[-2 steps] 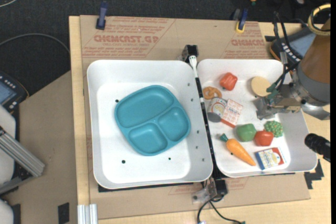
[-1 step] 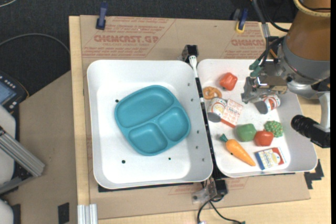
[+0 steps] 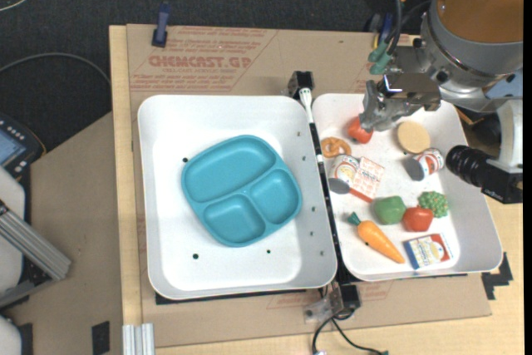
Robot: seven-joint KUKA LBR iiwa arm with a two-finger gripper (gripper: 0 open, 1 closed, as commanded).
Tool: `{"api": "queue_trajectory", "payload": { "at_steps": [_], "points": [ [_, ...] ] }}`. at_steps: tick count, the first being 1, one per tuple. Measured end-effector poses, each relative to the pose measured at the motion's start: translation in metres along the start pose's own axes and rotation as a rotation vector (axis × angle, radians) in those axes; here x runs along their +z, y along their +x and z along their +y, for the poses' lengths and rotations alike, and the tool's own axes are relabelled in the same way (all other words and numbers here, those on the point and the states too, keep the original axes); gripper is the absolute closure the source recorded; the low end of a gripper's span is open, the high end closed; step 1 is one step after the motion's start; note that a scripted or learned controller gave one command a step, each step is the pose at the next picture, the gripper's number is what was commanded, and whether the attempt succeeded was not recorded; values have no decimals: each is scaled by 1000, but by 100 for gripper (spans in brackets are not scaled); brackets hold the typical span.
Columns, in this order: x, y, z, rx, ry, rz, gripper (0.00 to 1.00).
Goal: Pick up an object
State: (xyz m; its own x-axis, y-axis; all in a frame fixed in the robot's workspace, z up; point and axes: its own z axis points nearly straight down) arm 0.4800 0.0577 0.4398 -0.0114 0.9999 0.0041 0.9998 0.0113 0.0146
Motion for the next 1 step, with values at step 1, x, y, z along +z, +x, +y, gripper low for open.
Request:
{"api": "queue_trajectory", "payload": {
  "at_steps": [1],
  "points": [
    [69,-39,-3,15,22,-6,100]
  ]
}}
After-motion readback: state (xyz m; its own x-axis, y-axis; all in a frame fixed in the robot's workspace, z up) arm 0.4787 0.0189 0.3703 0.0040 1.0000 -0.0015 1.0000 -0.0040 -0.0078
